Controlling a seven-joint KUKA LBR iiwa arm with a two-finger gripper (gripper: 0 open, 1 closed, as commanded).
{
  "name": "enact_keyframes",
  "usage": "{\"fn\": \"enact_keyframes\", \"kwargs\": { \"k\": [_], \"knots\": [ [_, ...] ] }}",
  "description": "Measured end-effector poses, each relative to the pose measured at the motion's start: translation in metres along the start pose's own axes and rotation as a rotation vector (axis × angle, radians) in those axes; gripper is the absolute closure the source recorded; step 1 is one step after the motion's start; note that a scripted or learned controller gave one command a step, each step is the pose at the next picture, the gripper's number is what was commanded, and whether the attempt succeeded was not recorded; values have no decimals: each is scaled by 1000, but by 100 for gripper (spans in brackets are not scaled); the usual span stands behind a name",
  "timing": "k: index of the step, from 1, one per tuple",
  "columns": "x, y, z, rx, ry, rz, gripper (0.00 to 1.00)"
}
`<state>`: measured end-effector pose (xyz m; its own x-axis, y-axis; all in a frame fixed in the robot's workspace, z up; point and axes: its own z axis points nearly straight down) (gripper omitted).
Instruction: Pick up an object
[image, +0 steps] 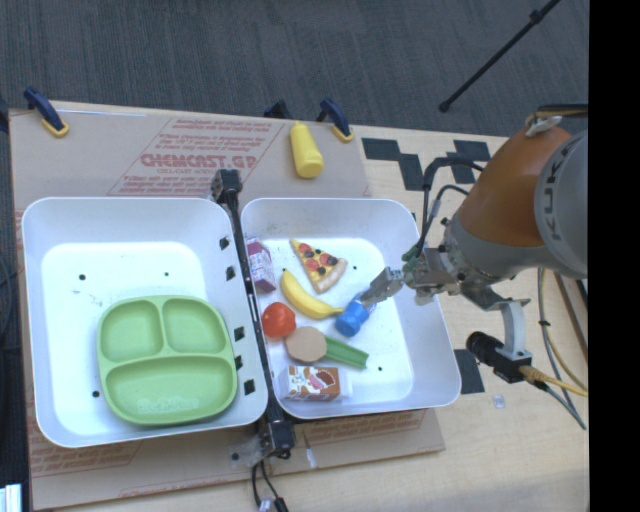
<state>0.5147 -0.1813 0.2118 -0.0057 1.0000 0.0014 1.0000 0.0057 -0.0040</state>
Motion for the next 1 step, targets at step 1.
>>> {"fn": "enact_keyframes", "kwargs": {
  "k": [1],
  "knots": [
    [0,0,0,0,0,0,0]
  ]
}}
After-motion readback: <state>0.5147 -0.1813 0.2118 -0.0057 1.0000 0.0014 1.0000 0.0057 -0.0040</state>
